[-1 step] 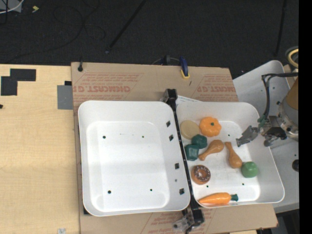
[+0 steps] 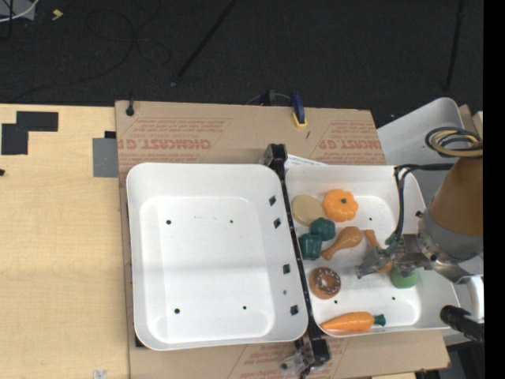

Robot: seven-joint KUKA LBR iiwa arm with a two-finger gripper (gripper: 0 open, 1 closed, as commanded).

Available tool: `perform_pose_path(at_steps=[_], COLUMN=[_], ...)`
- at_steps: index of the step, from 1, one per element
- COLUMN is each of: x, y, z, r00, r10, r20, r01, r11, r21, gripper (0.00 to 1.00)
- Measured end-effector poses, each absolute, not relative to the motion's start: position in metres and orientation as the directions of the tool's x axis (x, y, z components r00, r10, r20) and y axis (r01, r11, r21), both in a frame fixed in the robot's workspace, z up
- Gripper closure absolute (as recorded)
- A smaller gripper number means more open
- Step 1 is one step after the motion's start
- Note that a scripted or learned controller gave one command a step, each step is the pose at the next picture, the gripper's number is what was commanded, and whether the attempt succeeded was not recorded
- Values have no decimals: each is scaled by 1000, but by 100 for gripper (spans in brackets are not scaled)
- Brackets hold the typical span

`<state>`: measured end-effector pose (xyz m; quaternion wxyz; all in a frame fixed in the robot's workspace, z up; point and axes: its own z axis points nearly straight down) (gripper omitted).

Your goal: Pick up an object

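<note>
The claw sits low inside the right bin, one of two white bins side by side on the table. Whether it is spread or pressed together cannot be told from this slanted view: the metal parts blur into a grey cluster.

Seven toy items lie in that bin, all near the claw. Just beside it, toward the arm, is one green cup-like piece, seemingly touching the claw's hardware. A small orange piece lies against the claw on its upper side; its shape is unclear. Directly left of the claw is one tan drumstick, and beyond that one dark green broccoli-like lump. Up and to the left of the claw sit one orange pumpkin and, farther left, one pale beige roundish piece. Down and left of the claw lies one brown doughnut with sprinkles. Below the claw, along the bin's near wall, lies one carrot with a green tip pointing right.

The left bin lies well apart from the claw, past the black divider clips.
</note>
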<state>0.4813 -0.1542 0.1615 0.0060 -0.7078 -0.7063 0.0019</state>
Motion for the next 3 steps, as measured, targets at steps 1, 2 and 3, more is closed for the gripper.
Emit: perform_pose_path(at_steps=[1,2,3], x=[484,606,645], y=[-158,-99,-10], z=[175,204,187], r00=[8,-10,-8], r10=[1000,1000,1000], r20=[2,1,2], r01=[1000,1000,1000], r11=[-8,10,8], r21=[-5,9,0], gripper=[100,100,100])
